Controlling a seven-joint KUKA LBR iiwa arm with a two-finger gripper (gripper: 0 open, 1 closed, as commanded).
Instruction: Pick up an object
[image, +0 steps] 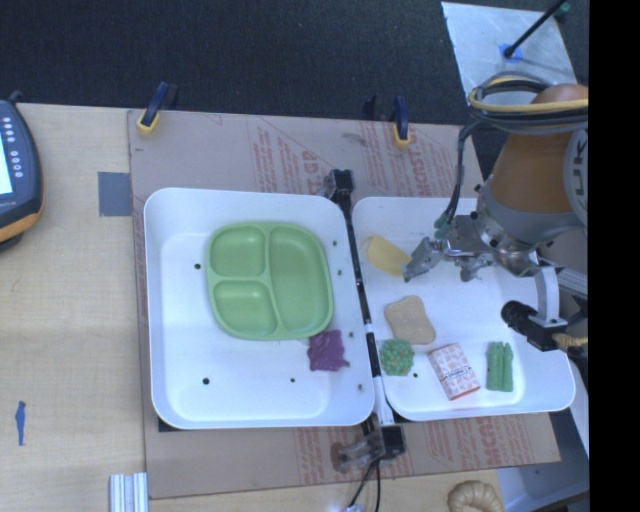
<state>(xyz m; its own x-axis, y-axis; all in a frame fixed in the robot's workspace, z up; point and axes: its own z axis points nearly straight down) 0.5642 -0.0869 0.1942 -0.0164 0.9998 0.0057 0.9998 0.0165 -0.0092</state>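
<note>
1. The bench carries two shallow white bins side by side: the left bin (170, 300) and the right bin (540, 400).
2. The grey arm (535, 170) with its orange band reaches in from the right, over the far right part of the right bin.
3. The gripper (425, 258) hangs over the far left part of the right bin, just beside the yellow piece (383, 254). Its fingers point toward this piece.
4. How wide the claw stands I cannot tell, because the fingers are small and dark against each other. Nothing shows between them.
5. The yellow piece lies near the far left corner of the right bin, close to the wall between the bins.
6. A beige piece like a slice of bread (409, 320) lies near the middle of the right bin, toward its left side.
7. A small green bumpy object (396, 355) lies at the near left edge of the right bin, just beside the dividing wall.
8. A red and white packet (453, 371) lies near the near edge, and a green ridged piece (499, 366) lies to its right, apart from it.
9. In the left bin a green plate with three compartments (270, 280) lies in the middle, and a purple object (327, 351) lies just beside the plate's near right corner.
</note>
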